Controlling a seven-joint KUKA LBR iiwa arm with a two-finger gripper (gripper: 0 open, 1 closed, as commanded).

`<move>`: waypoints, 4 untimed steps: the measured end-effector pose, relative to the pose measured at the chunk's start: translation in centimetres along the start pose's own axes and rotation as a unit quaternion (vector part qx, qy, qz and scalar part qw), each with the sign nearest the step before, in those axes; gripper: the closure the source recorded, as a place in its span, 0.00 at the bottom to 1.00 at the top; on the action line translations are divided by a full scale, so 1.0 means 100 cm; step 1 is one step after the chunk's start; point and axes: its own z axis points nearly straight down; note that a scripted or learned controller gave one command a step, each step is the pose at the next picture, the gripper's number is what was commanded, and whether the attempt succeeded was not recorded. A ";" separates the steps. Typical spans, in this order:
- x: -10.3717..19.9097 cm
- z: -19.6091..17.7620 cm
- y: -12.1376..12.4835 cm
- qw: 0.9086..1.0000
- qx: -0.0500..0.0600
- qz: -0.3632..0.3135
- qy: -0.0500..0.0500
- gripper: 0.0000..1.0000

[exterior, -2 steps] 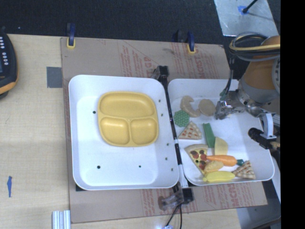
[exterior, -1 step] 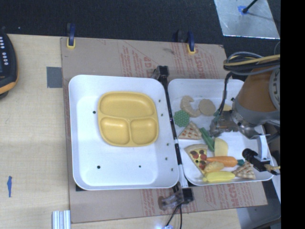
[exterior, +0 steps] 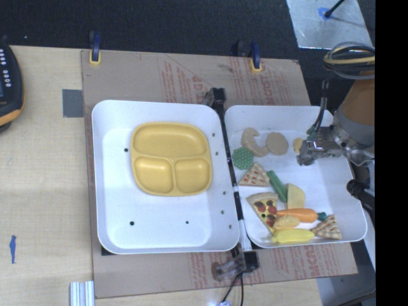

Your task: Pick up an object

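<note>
We look down on a pale wooden bench (exterior: 44, 190) with a brown cardboard sheet (exterior: 185, 75) laid over it, held at the far edge by two blue-and-yellow clamps (exterior: 95, 48). Beyond the bench the floor is dark, with a pale patch at the upper right. A dark handheld device with an orange rim (exterior: 9, 85) sits at the left edge, and a grey square of tape (exterior: 72, 102) lies near it.

Two shallow white bins stand side by side on the cardboard. The left bin (exterior: 115, 228) carries a yellow three-compartment tray (exterior: 171, 158). The right bin (exterior: 347, 222) holds the toy food: two tan round pieces (exterior: 264, 143) toward its far side, a green ridged disc (exterior: 243, 158), a pizza slice (exterior: 254, 176), a green stick (exterior: 277, 185), a larger pizza slice with toppings (exterior: 263, 206), a carrot (exterior: 299, 214), a yellow piece (exterior: 293, 236) and a small wedge (exterior: 328, 228) at the near right.

The arm reaches in from the right, its orange band (exterior: 360, 101) above the grey wrist. The gripper (exterior: 308, 153) hangs over the far right part of the right bin, just right of the tan pieces and next to a small yellow bit (exterior: 298, 145). We cannot tell how its jaws stand, and we see nothing held in it.
</note>
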 end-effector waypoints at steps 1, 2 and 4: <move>0.057 0.009 0.047 1.000 0.002 -0.005 0.001 1.00; 0.040 0.032 -0.009 1.000 0.007 -0.001 0.001 1.00; 0.033 0.068 -0.018 1.000 0.000 -0.001 0.002 0.00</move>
